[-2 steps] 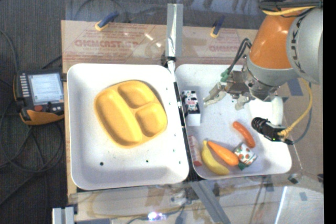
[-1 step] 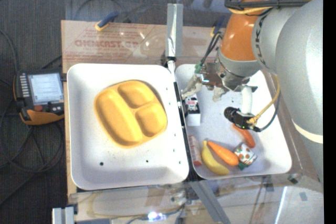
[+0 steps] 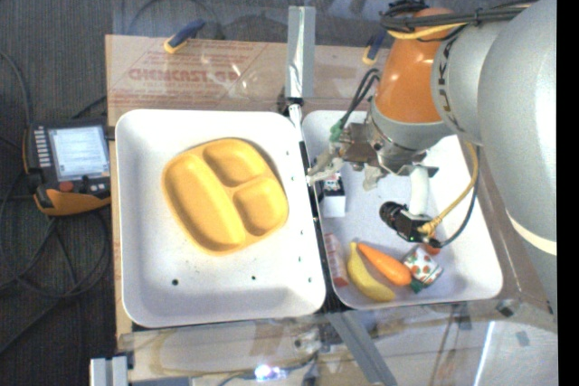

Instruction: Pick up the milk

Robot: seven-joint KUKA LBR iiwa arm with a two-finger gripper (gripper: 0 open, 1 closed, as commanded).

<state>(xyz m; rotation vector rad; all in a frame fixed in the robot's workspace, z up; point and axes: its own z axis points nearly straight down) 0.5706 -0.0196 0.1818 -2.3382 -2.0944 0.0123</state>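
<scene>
The small white milk carton with a dark upper part (image 3: 333, 202) lies on the floor of the right shallow white plastic bin (image 3: 470, 280), close against its left wall and about midway along that wall. The grey arm's gripper (image 3: 344, 169) hangs just above and beside the carton's far end, near the same wall. The wrist hides the claw's working end, so whether it is spread or closed cannot be told, and nothing shows the carton caught in it.

As a judgement, the approach looks nearly done: the gripper is over the right spot in the right bin. The grasp and the lift are left to do, since the milk carton appears to rest on the bin floor, not yet raised.

At the near edge of the right bin lie a yellow plastic banana (image 3: 365, 279), an orange plastic carrot (image 3: 384, 264) across it, and a small red, white and green object (image 3: 422, 266), all apart from the milk carton. The left shallow white plastic bin (image 3: 145, 285) holds a yellow divided plastic tray (image 3: 226, 193) near its centre.
</scene>
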